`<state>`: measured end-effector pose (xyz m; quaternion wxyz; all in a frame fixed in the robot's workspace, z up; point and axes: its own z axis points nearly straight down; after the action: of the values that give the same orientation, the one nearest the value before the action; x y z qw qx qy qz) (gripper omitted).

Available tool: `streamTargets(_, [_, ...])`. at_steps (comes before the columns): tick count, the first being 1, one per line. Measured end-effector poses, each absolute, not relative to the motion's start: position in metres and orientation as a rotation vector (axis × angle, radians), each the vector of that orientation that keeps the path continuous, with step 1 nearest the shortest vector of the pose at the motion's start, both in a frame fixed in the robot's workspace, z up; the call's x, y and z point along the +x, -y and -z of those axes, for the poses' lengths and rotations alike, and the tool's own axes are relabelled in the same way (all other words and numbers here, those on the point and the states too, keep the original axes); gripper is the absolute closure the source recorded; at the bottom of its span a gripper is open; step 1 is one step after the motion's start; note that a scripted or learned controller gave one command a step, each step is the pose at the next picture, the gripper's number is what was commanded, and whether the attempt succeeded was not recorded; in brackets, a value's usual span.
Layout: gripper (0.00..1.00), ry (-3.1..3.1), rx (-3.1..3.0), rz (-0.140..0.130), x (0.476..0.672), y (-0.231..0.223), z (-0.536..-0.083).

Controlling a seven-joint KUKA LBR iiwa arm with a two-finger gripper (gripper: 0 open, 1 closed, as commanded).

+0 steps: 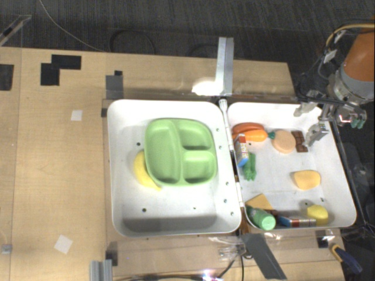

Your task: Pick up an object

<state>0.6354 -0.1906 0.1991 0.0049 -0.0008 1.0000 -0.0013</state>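
Hovering claw over right bin | fingers apart, holding nothing | tube label unreadable

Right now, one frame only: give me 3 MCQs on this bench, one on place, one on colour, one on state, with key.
1. Where is the divided tray?
A. left bin
B. right bin
C. on the bench outside both bins

2. What colour is that tray?
A. red
B. green
C. blue

3. How does the yellow object in the left bin lie?
A. on top of the tray
B. partly under the tray's edge
C. apart from it in a far corner

Key: 1 A, it sits in the left bin. 2 B, it is plainly green. 3 B, the tray's left edge covers part of it.
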Motion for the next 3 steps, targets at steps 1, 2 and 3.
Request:
streamTargets(1, [0.00, -3.123, 0.181, 0.003, 0.644, 0.204, -0.098])
streamTargets(2, [0.00, -3.114, 0.313, 0.002, 0.597, 0.205, -0.088])
streamTargets(3, [0.00, -3.073, 0.581, 0.001, 0.524, 0.184, -0.090])
